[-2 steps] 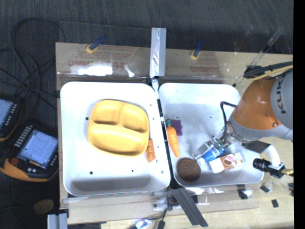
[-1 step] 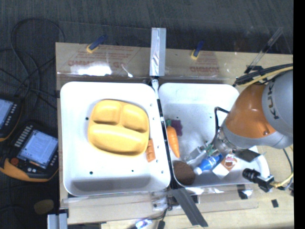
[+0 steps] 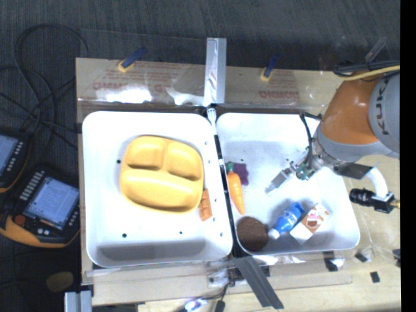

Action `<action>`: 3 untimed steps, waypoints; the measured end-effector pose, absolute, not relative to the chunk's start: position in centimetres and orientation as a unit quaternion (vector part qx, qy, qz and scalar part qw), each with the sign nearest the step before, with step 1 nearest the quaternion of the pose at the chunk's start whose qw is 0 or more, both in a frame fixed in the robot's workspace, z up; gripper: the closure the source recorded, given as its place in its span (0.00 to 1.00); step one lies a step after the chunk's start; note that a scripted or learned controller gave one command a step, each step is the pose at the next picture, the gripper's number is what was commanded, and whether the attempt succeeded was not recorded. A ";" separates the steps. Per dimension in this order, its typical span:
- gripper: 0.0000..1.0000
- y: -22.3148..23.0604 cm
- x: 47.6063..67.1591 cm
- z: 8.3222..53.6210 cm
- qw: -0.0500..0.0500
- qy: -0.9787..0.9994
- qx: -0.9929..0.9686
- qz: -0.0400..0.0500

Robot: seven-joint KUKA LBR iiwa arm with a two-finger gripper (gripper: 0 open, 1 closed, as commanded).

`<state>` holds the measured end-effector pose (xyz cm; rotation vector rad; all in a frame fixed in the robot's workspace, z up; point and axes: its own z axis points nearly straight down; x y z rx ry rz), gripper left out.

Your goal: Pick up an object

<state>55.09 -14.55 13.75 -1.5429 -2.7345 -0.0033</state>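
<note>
Your candidates for picking sit in the right bin [image 3: 286, 125]: an orange carrot [image 3: 234, 192] lies along its left wall with a small purple piece [image 3: 241, 171] just beside its top end, a brown round object [image 3: 252, 233] rests at the near left corner, and a blue bottle [image 3: 286, 220] lies touching a small white carton [image 3: 311, 221] toward the near right. The hand [image 3: 281, 179] hangs over the middle of that bin, apart from all of them, grasping nothing; you cannot tell how it is set. In the left bin [image 3: 104, 239] you have a yellow divided tray [image 3: 162, 173] and a small orange piece [image 3: 205, 206] beside it.
</note>
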 end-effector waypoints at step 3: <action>1.00 -15.5 49.1 10.0 -0.008 -0.836 -0.549 -0.006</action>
